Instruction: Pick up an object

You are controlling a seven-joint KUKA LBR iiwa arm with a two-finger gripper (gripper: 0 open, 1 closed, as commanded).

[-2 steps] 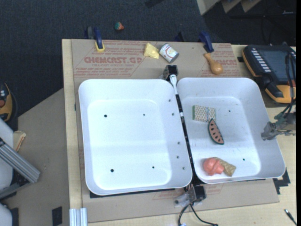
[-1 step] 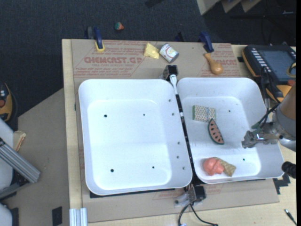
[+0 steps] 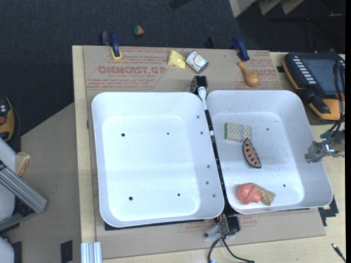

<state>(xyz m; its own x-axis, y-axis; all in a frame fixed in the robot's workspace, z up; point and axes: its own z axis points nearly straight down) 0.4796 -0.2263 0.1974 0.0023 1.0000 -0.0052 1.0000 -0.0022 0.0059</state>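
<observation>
The right bin (image 3: 290,106) holds three pieces. A small square pad with a speckled pattern (image 3: 237,131) lies near its back left. Just below it rests a watermelon-slice toy (image 3: 251,153), tilted on its side. Toward the front edge sits a pink-red lumpy toy (image 3: 248,193) touching a tan piece (image 3: 266,195) on its right. The left bin (image 3: 104,114) has a bare white floor with a few dark dots.
Behind the bins on the cardboard lie a yellow wedge (image 3: 176,59), a small white box (image 3: 197,61) and an orange-brown pear shape (image 3: 250,77). A black and orange tablet (image 3: 315,81) lies at the right. A small grey metal piece (image 3: 318,151) sits at the right bin's rim.
</observation>
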